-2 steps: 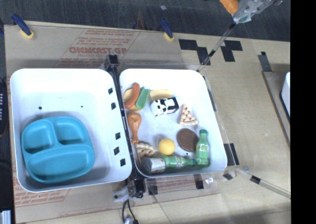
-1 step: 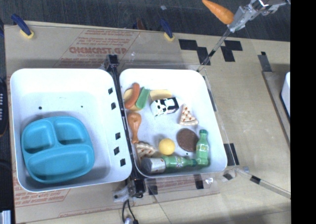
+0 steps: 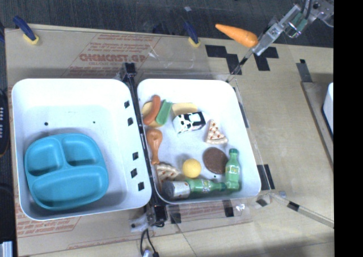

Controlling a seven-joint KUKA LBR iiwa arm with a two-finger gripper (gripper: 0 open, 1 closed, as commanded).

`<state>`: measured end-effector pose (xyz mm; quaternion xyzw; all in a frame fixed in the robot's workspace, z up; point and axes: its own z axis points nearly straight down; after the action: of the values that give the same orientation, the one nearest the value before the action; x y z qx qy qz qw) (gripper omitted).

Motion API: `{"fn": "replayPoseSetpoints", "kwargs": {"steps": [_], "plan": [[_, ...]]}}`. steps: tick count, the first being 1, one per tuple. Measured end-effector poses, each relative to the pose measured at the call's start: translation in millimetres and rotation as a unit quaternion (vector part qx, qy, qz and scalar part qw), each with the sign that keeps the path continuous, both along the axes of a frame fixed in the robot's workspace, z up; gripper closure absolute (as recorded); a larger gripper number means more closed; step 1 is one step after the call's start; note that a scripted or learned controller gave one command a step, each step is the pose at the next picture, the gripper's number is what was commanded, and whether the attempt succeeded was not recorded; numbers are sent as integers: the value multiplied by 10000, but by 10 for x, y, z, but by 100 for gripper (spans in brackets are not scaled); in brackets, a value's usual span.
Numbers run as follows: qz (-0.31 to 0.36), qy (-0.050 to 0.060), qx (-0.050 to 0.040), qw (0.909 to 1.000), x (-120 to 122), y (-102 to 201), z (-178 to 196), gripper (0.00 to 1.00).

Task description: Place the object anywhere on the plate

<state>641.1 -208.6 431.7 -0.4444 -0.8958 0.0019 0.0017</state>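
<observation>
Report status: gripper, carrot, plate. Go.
Gripper high over the bench, behind the right bin, shut on carrot. Blue plate in the left bin, nothing on it. Path leftward looks open.

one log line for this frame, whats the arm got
gripper: shut on carrot | position: raised beyond right bin far edge | blue plate: in left bin, nothing on it | status: carrot not placed
</observation>
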Motion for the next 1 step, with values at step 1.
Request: {"fn": "replayPoseSetpoints", "kwargs": {"steps": [1], "plan": [[430, 45, 11, 9991, -812, -15, -1419, 100]]}}
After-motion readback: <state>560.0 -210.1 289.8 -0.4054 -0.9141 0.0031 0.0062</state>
